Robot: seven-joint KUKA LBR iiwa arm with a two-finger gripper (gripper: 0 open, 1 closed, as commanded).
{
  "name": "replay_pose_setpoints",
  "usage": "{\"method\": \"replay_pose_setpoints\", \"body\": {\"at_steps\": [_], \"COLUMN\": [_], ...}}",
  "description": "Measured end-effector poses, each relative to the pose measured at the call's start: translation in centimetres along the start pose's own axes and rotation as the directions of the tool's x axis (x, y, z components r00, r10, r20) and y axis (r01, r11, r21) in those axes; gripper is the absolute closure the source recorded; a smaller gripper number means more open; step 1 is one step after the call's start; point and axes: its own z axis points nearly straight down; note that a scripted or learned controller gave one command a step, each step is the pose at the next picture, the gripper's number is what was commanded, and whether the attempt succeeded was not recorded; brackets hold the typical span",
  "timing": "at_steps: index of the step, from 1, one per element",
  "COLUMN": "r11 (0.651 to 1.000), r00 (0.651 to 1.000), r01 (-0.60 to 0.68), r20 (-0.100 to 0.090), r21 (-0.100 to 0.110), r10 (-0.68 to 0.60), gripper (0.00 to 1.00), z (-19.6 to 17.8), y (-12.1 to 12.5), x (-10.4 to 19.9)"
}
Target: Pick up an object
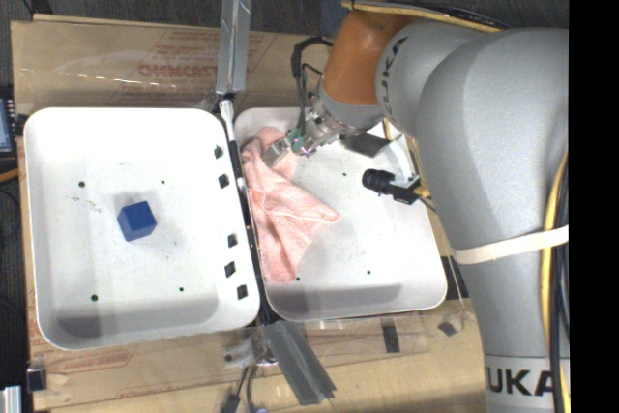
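At the top centre of the frame, the gripper is hanging low over the upper left corner of the right bin, and you are looking at its tip right at the top edge of the pink cloth; whether it is clenched or released you cannot tell from this angle, since the tip is small and partly masked by the wrist, and no fold of cloth is showing lifted clear of the bin floor. The cloth itself is lying crumpled along the left wall of the right bin, running from the upper corner down toward the middle of that wall, with a flap spreading out toward the bin's centre. Above the gripper, the orange band and the grey arm are sweeping in from the right and covering much of the bin's right side, with a black cable fitting sitting against the arm just right of the cloth. Across the divider, in the left bin, a blue cube is resting alone near the middle, well apart from the gripper. Judging by this, you are watching the grasp stage on the cloth rather than the cube, with the lift not yet done. The next move is likely calling for a firm pinch on a raised fold, then a straight rise; soft fabric is apt to slip or trail against the bin wall.
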Motion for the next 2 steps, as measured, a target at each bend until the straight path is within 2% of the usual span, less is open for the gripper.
{"method": "replay_pose_setpoints", "body": {"at_steps": [1,2], "r11": [0.997,1.000], "r00": [0.997,1.000], "r01": [0.082,-0.022], "r20": [-0.001,-0.002], "r21": [-0.001,0.000], "r10": [-0.082,0.022], "gripper": [0.00,0.00], "z": [-3.0,0.2], "y": [-9.4,-8.3], "x": [2.5,1.9]}}
